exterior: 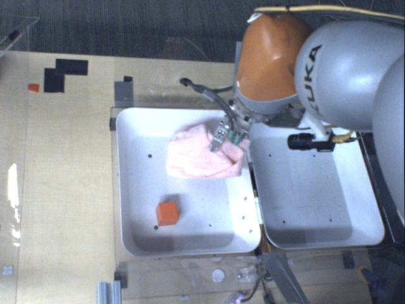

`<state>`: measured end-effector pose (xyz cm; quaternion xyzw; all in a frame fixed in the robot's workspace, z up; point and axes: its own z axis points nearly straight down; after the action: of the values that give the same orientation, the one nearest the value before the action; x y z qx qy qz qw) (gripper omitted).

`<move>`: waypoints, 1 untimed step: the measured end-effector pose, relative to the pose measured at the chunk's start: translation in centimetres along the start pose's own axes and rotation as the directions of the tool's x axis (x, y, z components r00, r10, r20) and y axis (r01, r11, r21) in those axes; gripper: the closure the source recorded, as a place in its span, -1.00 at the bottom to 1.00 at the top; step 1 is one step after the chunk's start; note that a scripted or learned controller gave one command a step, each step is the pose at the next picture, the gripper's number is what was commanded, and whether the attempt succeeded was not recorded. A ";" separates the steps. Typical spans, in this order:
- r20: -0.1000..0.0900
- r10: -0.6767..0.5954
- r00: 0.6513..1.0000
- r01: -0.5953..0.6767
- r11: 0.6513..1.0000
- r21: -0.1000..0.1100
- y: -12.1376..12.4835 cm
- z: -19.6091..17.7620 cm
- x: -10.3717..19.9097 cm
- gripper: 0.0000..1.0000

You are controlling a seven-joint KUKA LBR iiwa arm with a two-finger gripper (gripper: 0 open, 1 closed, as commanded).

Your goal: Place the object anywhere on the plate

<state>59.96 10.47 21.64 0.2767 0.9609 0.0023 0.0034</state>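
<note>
Two white bins (136,170) sit on a pale wooden bench (63,170).

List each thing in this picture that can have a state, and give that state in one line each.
pink cloth: crumpled, lying in the left bin, upper right part.
orange block: resting flat on the left bin's floor, apart from the cloth.
gripper: low over the cloth's right edge.
right bin: sits beside the left bin, arm above it.
</note>
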 end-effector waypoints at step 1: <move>0.003 -0.390 0.921 0.390 0.921 -0.003 4.5 -0.7 2.5 1.00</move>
<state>60.23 15.64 22.35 0.0800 0.9968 0.0028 0.0051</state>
